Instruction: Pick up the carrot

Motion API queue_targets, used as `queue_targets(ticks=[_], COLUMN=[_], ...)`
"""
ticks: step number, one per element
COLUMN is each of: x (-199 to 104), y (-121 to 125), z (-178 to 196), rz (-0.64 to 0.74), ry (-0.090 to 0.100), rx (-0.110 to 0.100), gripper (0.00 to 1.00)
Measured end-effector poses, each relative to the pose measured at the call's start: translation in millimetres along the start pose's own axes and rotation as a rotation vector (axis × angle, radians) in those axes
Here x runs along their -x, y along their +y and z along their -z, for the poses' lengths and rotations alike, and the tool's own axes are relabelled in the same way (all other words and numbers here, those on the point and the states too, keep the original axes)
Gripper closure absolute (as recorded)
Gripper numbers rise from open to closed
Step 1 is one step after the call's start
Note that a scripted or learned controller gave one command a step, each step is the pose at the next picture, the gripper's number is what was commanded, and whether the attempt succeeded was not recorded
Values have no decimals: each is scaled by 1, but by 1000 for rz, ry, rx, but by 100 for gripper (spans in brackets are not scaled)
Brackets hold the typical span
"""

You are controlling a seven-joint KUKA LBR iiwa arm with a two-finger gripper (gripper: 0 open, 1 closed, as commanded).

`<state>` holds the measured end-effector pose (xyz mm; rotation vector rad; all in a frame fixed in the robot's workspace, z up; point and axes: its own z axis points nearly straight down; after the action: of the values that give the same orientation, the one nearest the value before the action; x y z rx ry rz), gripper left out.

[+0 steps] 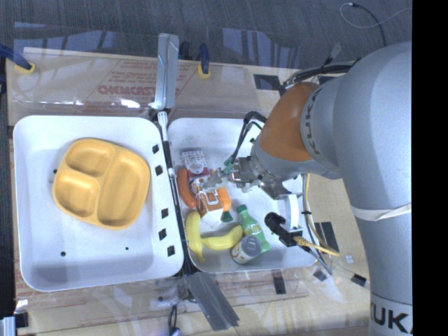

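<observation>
Carrot (184, 186) lies just left of the claw (222, 177), in the right bin (210, 128). I cannot tell the claw's grip. Banana (210, 240) and bottle (250, 226) sit below it.

Bins (84, 275): white plastic, smooth, faint sheen. Divided plate (101, 183): yellow plastic, matt. Carrot (185, 187): orange, smooth, plastic look. Banana (210, 240): yellow, glossy. Bottle (250, 228): green, shiny plastic. Arm (364, 131): grey casing, smooth satin; orange band (287, 124) glossy. Divider bar (166, 72) between bins: brushed metal. Bench top (91, 75): clear glossy sheet. Floor (210, 5): dark, rough weave.
</observation>
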<state>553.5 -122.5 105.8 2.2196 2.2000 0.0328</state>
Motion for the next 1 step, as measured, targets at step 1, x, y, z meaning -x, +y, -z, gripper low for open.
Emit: queue_targets(ticks=[1], x=[-2], y=[3], z=[12], rz=[4], ry=[2], rx=[6], gripper=[100])
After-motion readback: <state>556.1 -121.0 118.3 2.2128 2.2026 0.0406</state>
